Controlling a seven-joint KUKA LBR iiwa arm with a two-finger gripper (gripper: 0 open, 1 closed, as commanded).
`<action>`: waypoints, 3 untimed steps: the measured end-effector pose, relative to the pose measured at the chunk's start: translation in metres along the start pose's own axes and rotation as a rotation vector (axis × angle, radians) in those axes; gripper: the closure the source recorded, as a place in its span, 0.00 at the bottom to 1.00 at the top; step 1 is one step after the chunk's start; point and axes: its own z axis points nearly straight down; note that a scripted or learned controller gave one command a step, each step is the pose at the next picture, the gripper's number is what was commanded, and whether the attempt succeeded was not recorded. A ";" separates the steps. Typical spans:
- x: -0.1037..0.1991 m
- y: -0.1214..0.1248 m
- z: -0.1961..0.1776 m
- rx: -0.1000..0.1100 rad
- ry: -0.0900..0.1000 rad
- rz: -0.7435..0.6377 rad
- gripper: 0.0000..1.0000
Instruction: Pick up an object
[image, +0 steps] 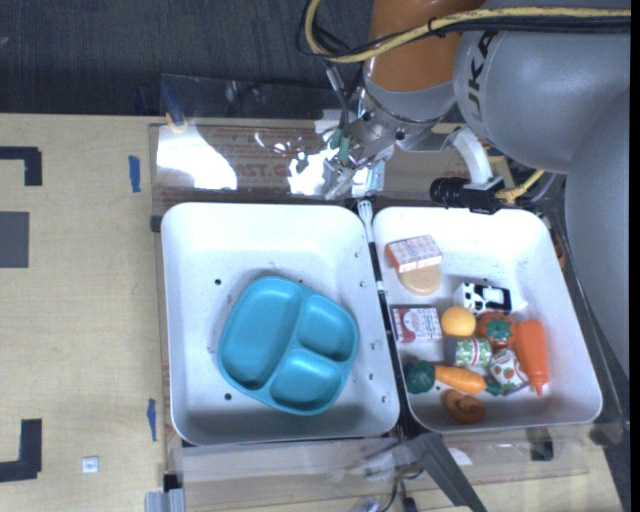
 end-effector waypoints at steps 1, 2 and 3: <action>0.025 0.000 -0.004 0.006 0.002 -0.027 1.00; 0.023 0.015 -0.002 0.000 0.000 -0.541 1.00; 0.077 0.034 -0.023 -0.003 -0.001 -0.727 1.00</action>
